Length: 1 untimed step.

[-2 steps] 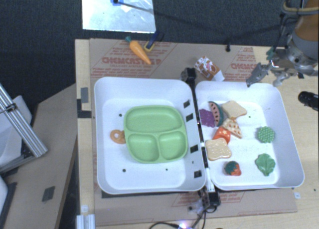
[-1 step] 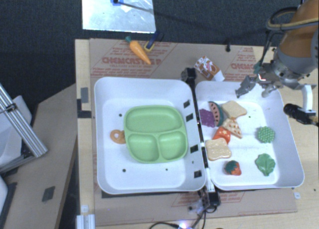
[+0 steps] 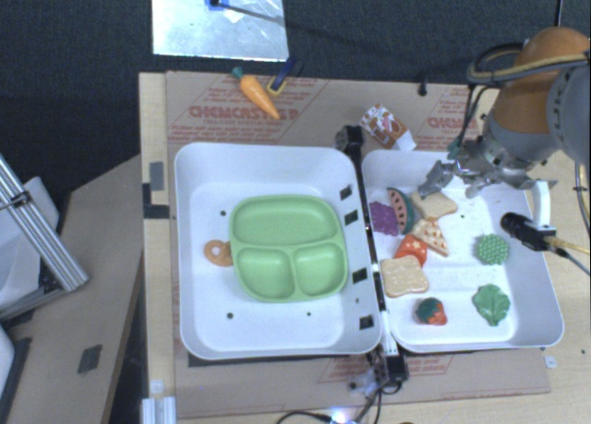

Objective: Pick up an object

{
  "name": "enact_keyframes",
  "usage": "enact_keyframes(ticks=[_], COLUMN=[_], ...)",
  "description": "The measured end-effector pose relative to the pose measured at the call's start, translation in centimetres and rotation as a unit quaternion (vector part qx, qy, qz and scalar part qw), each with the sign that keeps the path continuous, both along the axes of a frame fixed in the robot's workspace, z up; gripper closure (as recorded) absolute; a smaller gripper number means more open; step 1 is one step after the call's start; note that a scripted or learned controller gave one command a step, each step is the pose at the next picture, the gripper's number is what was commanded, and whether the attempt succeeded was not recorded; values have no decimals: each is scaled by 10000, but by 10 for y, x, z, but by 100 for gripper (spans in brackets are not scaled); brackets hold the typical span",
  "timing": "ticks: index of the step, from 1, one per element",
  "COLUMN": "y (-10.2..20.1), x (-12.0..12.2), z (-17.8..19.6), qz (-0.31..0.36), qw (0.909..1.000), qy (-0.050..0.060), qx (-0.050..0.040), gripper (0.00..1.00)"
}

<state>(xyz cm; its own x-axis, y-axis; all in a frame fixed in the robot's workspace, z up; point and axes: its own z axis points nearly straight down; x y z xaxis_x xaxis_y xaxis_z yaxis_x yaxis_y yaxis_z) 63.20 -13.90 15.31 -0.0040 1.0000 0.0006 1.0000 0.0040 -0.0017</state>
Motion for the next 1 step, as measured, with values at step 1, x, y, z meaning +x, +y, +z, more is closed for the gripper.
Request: enact_keyframes(ticks=[1], y=[5], x=[-1], z=[-60], qz=[3], qw=[10000], qy=[-12], qx=[-10], gripper=[0])
